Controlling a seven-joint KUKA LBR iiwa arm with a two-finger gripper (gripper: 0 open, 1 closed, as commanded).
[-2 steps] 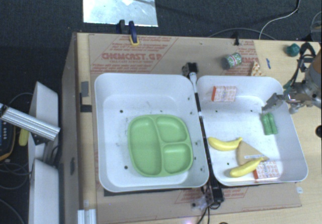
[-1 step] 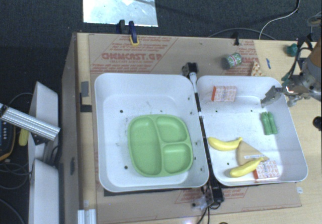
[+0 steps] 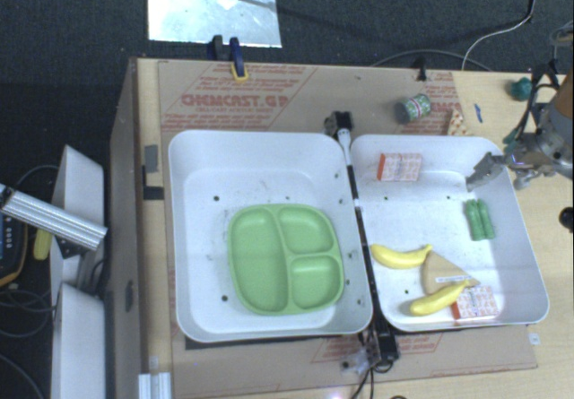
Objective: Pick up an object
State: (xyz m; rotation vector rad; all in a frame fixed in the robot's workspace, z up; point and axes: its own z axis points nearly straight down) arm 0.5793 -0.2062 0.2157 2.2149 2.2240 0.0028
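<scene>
From the overhead camera, my two-finger gripper [image 3: 496, 168] sits over the far right rim of the right shallow white bin [image 3: 529, 236], and honestly I can't tell how it's set. Just below it, a small green ridged block [image 3: 480, 219] lies on the bin floor. Nearer the front are two yellow bananas [image 3: 401, 255] flanking a tan wedge [image 3: 446, 270], plus a red-and-white packet [image 3: 477, 303]. Another red-and-white box [image 3: 399, 167] sits at the back. The left bin [image 3: 193, 209] has a green divided plastic plate [image 3: 287, 259].
</scene>
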